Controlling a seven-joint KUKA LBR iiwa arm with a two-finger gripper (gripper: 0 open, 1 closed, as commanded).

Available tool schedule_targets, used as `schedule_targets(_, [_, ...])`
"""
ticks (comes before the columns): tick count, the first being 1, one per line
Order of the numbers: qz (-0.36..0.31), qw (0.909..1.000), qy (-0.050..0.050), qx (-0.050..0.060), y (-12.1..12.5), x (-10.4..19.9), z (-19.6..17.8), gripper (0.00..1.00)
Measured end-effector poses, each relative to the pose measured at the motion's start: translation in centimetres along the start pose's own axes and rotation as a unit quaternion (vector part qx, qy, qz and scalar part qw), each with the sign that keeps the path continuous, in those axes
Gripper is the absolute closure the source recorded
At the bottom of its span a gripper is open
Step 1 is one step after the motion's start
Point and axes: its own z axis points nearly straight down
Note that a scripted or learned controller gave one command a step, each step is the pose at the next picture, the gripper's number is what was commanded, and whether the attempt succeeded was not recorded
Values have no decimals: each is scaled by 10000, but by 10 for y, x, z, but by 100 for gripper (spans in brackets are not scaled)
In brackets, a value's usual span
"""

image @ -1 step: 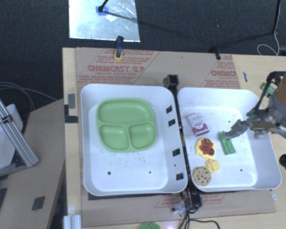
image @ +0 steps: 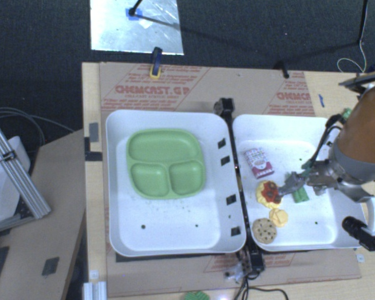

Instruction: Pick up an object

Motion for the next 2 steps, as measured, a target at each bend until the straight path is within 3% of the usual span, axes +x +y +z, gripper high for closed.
schedule_targets(1, [-2,10000,2,5,0,20,113,0])
schedule_targets(2, [8,10000,-7,-35,2,18,97,100])
